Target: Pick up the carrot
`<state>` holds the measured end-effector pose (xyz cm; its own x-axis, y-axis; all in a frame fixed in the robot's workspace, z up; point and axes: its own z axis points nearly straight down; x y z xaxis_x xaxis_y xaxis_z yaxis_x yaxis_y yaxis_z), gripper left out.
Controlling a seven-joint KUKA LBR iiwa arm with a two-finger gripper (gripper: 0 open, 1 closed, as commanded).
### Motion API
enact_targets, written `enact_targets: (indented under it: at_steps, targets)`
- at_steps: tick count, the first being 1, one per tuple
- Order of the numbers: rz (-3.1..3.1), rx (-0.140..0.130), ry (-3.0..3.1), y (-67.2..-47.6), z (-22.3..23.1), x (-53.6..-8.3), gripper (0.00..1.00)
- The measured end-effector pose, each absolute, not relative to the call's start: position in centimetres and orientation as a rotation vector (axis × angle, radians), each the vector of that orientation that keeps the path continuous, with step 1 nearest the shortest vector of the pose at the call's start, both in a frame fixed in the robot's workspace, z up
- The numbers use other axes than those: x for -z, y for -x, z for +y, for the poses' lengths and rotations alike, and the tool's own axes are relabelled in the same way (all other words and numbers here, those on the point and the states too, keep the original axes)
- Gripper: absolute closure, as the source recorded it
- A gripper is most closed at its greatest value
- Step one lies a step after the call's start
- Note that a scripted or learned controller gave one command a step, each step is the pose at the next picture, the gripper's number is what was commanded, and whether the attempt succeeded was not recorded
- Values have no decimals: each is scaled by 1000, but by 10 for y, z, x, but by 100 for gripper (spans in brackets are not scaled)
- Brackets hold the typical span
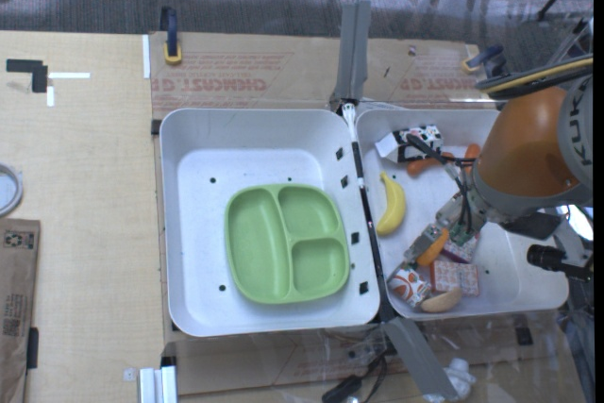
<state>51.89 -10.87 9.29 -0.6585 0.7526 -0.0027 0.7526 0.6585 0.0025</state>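
While the arm leans in over the right-hand bin, these points stand out:

Carrot [432,249]: a short orange piece low in the right bin [528,293], just beside the banana and touching the clutter below it.
Gripper [451,235]: down at the carrot's upper right end; whether the jaws are wide, narrow or closed on anything, I cannot tell.
Risk, crowding: a patterned packet [456,278], a pale rounded piece [440,300] and a printed wrapper [409,283] lie pressed close, so a finger may catch one of them instead.
Risk, slip: the carrot looks smooth and tapered, and could roll out of a pinch.
Banana [391,203]: yellow, curved, glossy.
Left bin [179,203]: hard white plastic, holding a matte green divided tray [286,243] with three compartments.
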Motion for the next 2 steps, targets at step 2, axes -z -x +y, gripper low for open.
enact_targets:
  at_steps: [2]
  targets:
    - [2962,0,-1047,-539,-104,-91,0]
